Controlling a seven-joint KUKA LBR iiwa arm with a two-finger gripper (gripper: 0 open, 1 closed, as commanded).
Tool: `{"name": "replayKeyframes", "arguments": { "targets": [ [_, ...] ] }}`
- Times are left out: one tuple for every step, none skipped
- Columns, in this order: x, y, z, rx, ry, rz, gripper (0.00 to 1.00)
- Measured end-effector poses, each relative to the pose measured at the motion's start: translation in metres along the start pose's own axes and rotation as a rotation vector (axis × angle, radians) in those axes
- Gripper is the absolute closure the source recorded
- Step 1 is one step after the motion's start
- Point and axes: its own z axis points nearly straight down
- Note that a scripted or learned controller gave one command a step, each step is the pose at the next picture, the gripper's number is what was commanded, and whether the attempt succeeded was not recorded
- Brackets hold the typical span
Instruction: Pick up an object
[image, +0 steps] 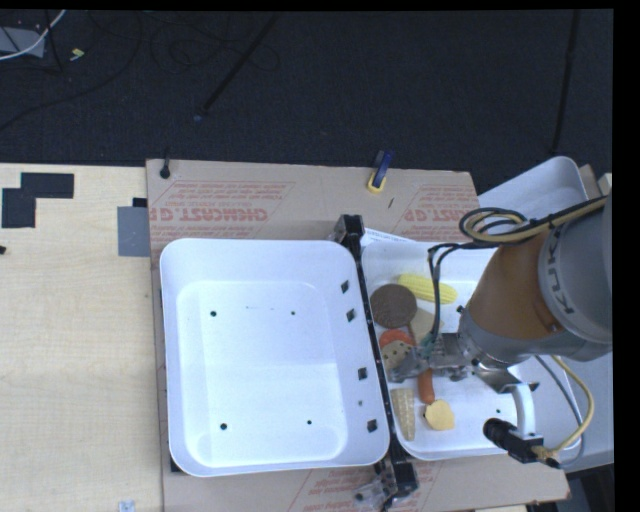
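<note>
With the gripper low in the right bin, jaw state indiscernible, reaching seems underway; next, closing on the red sausage at 6 o'clock.

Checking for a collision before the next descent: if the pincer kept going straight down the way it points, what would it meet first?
Most likely the small orange-red piece lying under the pincer in the right bin, near the brown round object. Depth is unclear from this slanted view, so the exact contact is uncertain.

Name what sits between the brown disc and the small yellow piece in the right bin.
In the camera view, between the brown disc and the yellow piece lies a small orange-red stick, beside the tool.
</note>
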Motion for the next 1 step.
{"name": "replayKeyframes", "arguments": {
  "targets": [
    [-0.0043, -0.0011, -0.0143, 0.004, 0.0, 0.009, 1.0]
  ]
}}
